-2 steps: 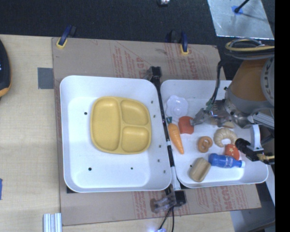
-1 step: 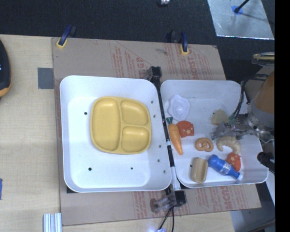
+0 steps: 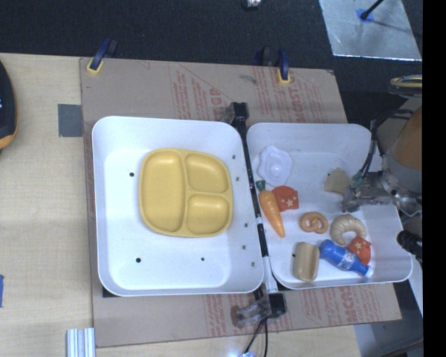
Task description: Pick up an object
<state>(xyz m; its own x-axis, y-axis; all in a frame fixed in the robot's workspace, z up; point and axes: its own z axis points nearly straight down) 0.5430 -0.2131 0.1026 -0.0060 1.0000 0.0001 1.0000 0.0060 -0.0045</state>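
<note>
Right white bin, near edge: tan cylindrical block and blue plastic bottle. Behind them, a curved beige croissant, small brown pretzel, orange carrot by the left wall. At the right wall, the grey gripper; its opening cannot be judged. Left white bin: yellow three-compartment plate, centred.

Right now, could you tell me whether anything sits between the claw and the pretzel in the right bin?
Nothing visible does. The claw hangs over the right bin near its right wall, and the pretzel lies down and to the left of it across bare white floor. The croissant lies beside that path, just under the claw.
</note>
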